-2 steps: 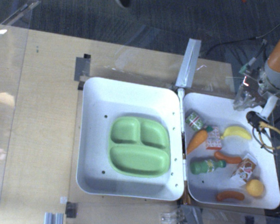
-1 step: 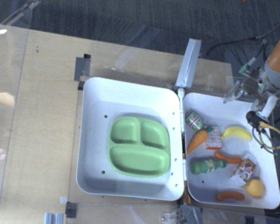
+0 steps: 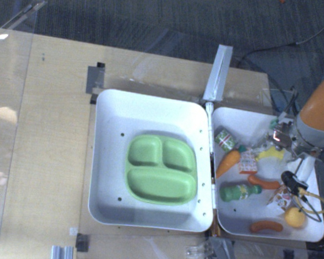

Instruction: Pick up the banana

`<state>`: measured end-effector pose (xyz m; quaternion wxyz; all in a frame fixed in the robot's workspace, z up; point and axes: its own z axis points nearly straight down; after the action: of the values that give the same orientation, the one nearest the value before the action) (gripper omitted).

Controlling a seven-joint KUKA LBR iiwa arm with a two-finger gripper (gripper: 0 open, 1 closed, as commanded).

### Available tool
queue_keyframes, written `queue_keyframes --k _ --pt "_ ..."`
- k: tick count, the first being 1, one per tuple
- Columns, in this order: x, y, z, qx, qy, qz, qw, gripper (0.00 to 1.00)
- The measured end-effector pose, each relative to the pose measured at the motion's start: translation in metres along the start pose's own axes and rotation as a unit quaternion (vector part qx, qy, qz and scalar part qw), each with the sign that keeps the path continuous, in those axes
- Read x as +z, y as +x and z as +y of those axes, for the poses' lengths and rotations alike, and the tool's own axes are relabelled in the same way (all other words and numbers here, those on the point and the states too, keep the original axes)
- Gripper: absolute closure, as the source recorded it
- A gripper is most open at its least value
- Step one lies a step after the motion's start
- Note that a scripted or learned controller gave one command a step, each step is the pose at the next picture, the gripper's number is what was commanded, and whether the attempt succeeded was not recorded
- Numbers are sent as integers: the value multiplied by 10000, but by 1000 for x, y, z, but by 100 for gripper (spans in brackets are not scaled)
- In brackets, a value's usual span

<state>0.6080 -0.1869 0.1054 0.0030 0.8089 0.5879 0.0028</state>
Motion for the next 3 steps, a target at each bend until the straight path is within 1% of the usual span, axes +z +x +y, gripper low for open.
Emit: queue_keyframes --k 1,2,3 --pt "-12 3 3 -12 -38 14 10000 100" --pt "-12 3 2 -13 -37 13 10000 0" --pt "18 1 28 631 5 -1 9980 0"
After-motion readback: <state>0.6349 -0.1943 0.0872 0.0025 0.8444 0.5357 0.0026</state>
